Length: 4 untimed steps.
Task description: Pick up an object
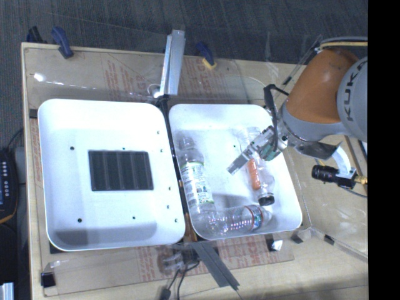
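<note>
Claw (240,163) state not discernible. Small orange-filled bottle (255,175) just beside it: light, smooth, likely slippery; best gripped across mid-body. Clear water bottles (195,177) farther off, crushable.

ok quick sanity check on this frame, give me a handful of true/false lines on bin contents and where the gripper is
1. The left bin holds a dark ribbed rectangle. True.
2. All the bottles lie in the left bin. False: they lie in the right bin.
3. The gripper is over the right bin. True.
4. A clear bottle with a red cap lies along the right bin's near edge. True.
5. The orange item sits on the bench outside both bins. False: it is inside the right bin, next to the gripper.
</note>
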{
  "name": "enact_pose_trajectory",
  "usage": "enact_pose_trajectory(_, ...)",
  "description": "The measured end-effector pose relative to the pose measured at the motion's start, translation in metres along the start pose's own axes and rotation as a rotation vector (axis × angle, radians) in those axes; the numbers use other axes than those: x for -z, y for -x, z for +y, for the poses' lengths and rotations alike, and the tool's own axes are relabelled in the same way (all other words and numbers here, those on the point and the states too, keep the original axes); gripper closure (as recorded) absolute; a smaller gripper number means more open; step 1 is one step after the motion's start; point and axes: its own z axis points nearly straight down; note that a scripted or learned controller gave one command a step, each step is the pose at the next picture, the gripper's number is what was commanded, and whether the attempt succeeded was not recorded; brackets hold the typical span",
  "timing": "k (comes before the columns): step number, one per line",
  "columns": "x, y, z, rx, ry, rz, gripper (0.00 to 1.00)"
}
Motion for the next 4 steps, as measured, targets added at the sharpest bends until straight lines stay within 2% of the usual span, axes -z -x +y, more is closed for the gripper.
enact_pose_trajectory(1, 0.005, 0.022, 0.002, 0.041, 0.002, -0.004, 0.00)
enact_pose_trajectory(2, 0.001, 0.024, 0.007, 0.141, 0.003, -0.005, 0.00)
enact_pose_trajectory(3, -0.106, 0.038, 0.025, -0.074, 0.000, 0.001, 0.00)
enact_pose_trajectory(4, -0.005, 0.028, 0.010, -0.016, 0.002, -0.004, 0.00)
